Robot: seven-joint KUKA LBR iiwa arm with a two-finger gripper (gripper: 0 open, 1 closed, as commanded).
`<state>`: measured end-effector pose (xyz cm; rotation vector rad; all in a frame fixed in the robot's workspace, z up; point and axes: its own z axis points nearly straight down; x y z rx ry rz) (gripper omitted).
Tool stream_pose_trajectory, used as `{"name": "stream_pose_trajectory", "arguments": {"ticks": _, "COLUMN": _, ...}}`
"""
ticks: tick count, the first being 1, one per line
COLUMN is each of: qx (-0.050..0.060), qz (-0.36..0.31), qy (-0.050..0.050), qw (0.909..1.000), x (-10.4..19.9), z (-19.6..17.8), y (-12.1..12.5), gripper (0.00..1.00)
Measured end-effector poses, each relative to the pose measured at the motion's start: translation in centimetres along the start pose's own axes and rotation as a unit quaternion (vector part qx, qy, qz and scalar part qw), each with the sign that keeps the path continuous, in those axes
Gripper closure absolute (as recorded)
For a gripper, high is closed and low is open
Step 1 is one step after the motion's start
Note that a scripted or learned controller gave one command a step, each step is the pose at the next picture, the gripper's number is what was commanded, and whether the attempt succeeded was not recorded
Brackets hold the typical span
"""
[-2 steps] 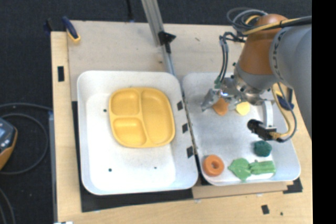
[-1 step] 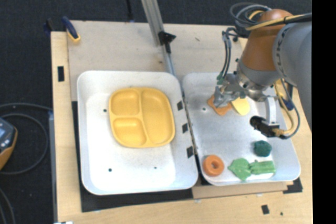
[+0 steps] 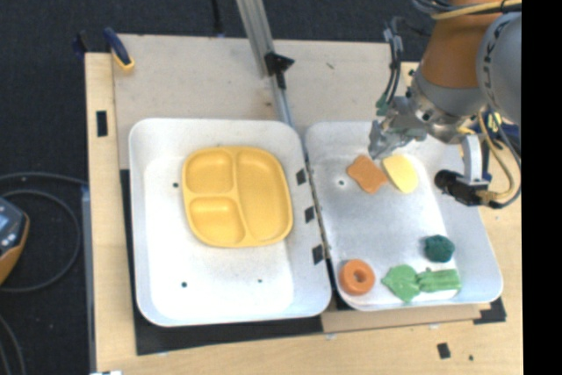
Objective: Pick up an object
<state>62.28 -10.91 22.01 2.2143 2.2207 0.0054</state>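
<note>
Seemingly mid-approach, the end effector point(image 3: 386, 143) hovers just above the orange block point(image 3: 368, 175) and yellow piece point(image 3: 402, 173) in the right bin point(image 3: 465, 224) (grip state impossible to tell). Next it likely must descend squarely over one.

Arm point(image 3: 461, 48): bulbous orange shell above the claw, merging into a grey casing on its outer side. Wrist: grey metal block. Gripper point(image 3: 385, 145): small, grey, narrow. Cables: looped grey bundle above the orange shell; black and yellow leads trailing beside the wrist, ending at a black connector.
</note>
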Motion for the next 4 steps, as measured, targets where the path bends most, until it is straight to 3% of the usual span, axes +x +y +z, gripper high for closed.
{"name": "stream_pose_trajectory", "arguments": {"ticks": 1, "qx": 0.0, "qz": 0.0, "qy": 0.0, "qw": 1.0, "x": -0.1, "z": -4.2, "y": 0.2, "gripper": 1.0}}
{"name": "stream_pose_trajectory", "arguments": {"ticks": 2, "qx": 0.002, "qz": -0.002, "qy": 0.001, "qw": 1.0, "x": 4.4, "z": -4.7, "y": 0.7, "gripper": 1.0}}
{"name": "stream_pose_trajectory", "arguments": {"ticks": 4, "qx": 0.002, "qz": -0.002, "qy": 0.001, "qw": 1.0, "x": 16.5, "z": -3.9, "y": 2.7, "gripper": 1.0}}
